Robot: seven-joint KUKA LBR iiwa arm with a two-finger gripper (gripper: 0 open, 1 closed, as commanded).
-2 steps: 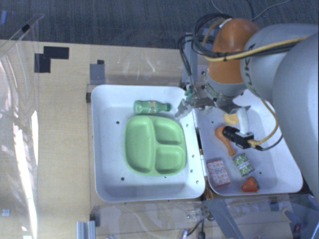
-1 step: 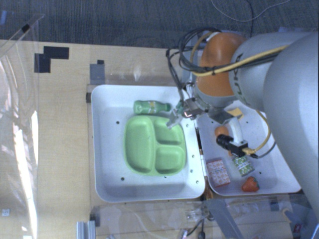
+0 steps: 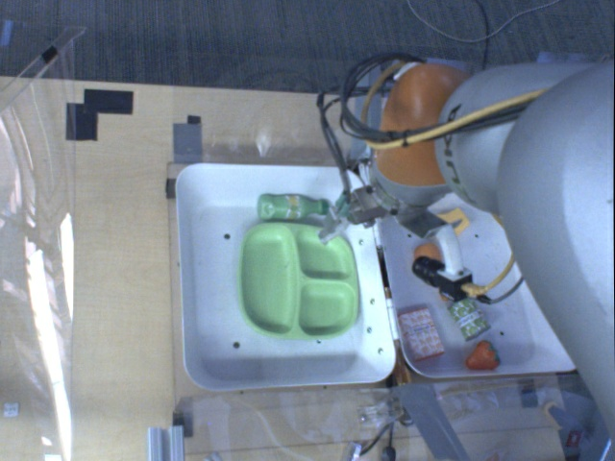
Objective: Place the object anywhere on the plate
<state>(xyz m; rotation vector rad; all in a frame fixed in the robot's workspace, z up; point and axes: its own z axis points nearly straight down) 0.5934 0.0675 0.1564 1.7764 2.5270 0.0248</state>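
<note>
Where the pale wooden desk (image 3: 86, 286) ends at the top, I see dark grey carpet (image 3: 192, 17). Left of the green plate (image 3: 293, 281), the left white bin (image 3: 207, 286) lies bare. A green bottle (image 3: 288, 206) lies on its side just above the plate, its cap end touching my pincer (image 3: 336, 221); I cannot tell whether the pincer grips it. Right of the plate, the arm (image 3: 519, 152) hides much of the right bin (image 3: 524, 339).

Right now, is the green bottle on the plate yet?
Not yet. The green bottle lies on its side in the left bin, just beyond the green plate. The claw is at the bottle's end. Still to do: lift the bottle and set it on the plate.
</note>
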